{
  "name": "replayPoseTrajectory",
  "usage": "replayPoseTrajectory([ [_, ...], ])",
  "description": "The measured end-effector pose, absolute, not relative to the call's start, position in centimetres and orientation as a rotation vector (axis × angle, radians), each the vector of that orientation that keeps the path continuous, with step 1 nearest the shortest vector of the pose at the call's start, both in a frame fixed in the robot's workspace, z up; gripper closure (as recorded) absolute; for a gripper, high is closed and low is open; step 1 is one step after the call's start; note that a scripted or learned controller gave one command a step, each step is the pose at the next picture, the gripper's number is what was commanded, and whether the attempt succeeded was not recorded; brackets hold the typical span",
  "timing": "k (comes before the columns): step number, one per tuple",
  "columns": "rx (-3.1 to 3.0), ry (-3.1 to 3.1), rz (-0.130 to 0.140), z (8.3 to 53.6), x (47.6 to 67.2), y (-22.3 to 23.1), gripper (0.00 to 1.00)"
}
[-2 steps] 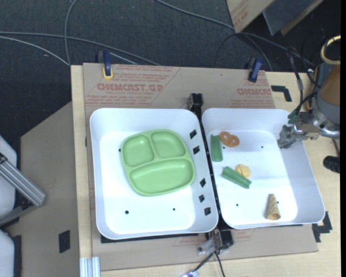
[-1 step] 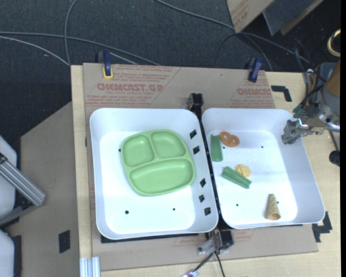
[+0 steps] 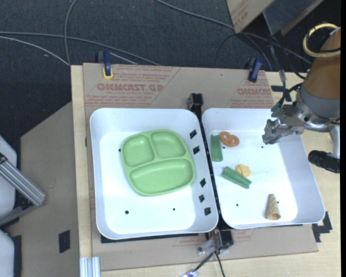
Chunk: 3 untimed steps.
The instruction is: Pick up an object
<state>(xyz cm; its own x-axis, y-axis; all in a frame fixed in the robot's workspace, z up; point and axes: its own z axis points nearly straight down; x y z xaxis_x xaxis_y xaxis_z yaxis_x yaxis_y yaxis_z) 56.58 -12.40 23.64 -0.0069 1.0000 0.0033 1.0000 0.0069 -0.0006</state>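
cardboard bench [image 3: 146, 86] bearing white bins [image 3: 102, 162], dark carpet [image 3: 43, 81].

From my remote seat I see a dark grey carpeted floor [image 3: 135, 32] filling the top of the frame, with thin black cables [image 3: 70, 32] trailing across it. A tan board bench top with red printed lettering [image 3: 130, 84] sits mid-frame, pinned by a blue-and-yellow clamp [image 3: 107, 64] at upper left and a blue clamp [image 3: 254, 68] at upper right. A silver aluminium rail [image 3: 19, 176] crosses the left edge. A brown cardboard box corner [image 3: 246, 11] shows at top right. Lighting is even.
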Motion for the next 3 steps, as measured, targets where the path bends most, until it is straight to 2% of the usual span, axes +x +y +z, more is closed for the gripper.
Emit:
replayPoseTrajectory([
  [1,-2.211,-2.226,-0.002,23.6,55.3,-6.2,1.00],
  [3,-2.211,-2.224,0.001,21.4,54.6,5.1,1.00],
])
